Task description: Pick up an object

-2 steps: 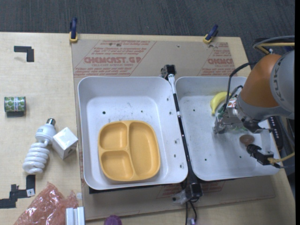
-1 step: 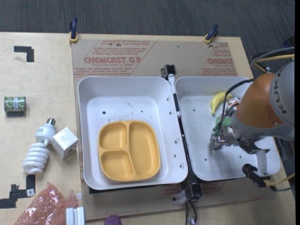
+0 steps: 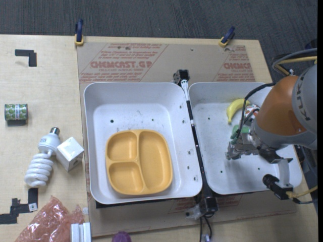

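My arm hangs low over the right bin, and the banana lies free near its far wall, so nothing is lifted yet. My fingers sit near the floor; whether they're spread or closed, I cannot tell.

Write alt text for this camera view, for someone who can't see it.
A grey and orange robot arm reaches from the right into the right white bin, its end effector low near a banana. The left white bin holds a yellow divided plate; a spiral light bulb lies on the bench outside.
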